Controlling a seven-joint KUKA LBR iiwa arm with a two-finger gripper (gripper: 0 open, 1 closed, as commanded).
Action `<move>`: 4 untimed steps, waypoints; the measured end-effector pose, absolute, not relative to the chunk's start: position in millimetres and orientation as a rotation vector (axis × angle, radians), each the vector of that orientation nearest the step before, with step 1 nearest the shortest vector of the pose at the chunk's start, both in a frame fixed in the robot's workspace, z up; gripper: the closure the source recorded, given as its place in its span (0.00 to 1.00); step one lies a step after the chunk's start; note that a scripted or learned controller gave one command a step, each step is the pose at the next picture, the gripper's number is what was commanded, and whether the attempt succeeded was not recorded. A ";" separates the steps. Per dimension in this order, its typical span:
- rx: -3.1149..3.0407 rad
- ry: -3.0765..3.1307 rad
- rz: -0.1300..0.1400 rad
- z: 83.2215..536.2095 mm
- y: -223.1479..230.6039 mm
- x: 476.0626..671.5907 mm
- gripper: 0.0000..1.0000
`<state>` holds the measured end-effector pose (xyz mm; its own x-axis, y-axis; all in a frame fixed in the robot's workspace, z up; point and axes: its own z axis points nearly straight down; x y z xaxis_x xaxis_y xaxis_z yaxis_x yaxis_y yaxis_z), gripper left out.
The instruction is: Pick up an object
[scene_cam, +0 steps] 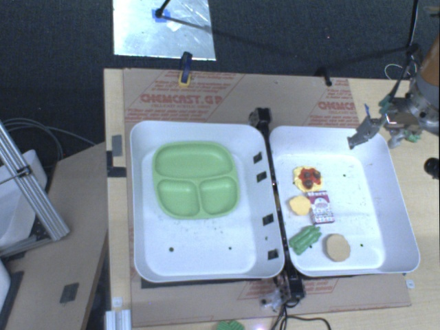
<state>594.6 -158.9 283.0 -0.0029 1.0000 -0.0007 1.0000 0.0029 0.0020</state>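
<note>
End effector [377,130] hangs with its prongs spread and bare over the right bin's [385,205] far corner, so no pick is made yet, while the toy foods [314,212] lie clustered on that bin's left side.

You see the grey metal arm wrist [421,108] at the frame's right, with an orange band [430,74] above it. Teal-green fittings sit on its sides. The grey two-finger gripper [375,135] ends in slim, angular metal fingers [360,137].
</note>
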 end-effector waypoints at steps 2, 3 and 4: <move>2.227 2.225 -0.007 78.5 -108.9 609.2 0.00; 2.215 2.219 0.007 97.5 -108.8 615.3 1.00; 2.217 2.220 0.006 96.5 -108.6 614.7 0.00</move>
